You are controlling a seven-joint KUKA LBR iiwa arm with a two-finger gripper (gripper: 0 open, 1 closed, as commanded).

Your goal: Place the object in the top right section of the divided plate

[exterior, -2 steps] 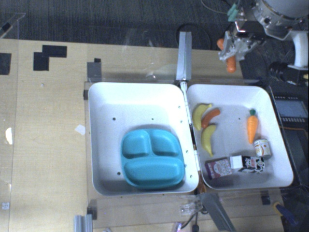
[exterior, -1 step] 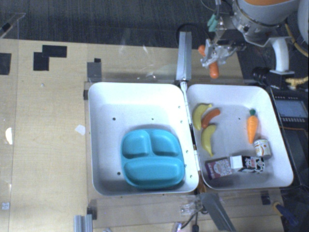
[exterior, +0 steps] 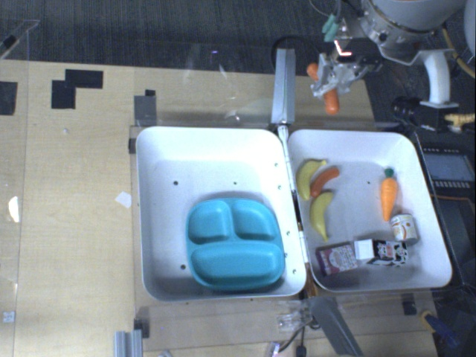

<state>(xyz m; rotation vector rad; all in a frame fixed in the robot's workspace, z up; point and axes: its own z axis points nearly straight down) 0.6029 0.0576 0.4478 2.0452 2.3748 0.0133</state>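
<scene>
Blue divided plate (exterior: 235, 243) waits at 6 o'clock in left bin (exterior: 160, 162), top-right section free for delivery. At 1 o'clock, gripper (exterior: 332, 88) grips an orange sausage-like object (exterior: 331, 101), lifted above the right bin (exterior: 416, 155) for carrying over.

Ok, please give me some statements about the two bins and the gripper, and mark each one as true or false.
1. The blue divided plate lies in the left bin. True.
2. The gripper holds an orange object above the bench. True.
3. The carrot lies on the plate. False: it lies in the right bin.
4. The two bananas lie in the left bin. False: they lie in the right bin.
5. The plate already carries an object. False: its sections are bare.
</scene>
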